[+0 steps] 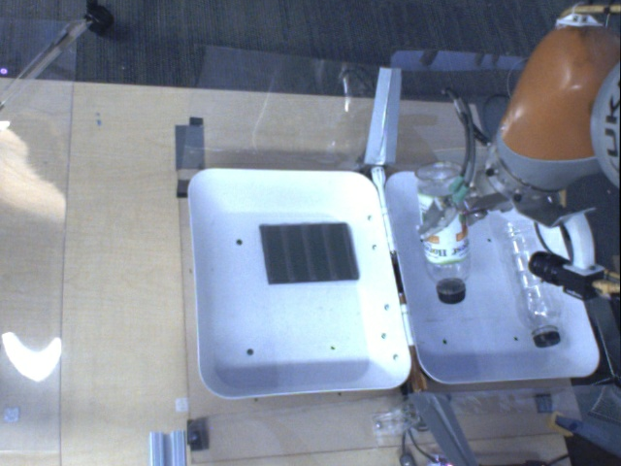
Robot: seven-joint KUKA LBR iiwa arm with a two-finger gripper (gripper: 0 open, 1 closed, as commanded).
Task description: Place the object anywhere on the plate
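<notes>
Claw first: sits low in the right bin, at the upper end of the clear labelled bottle; cannot tell whether apart, together or clamped on it. Lies cap-down toward the lower frame, probably where dropped, near the bin's left wall. Shares that bin with a slimmer clear bottle further right, well apart. Waits centre-left: dark ribbed plate, flat in the middle of the left bin, bare white floor all round. Calls for a lift over the two touching rims mid-frame, then plenty of open room leftward.
</notes>
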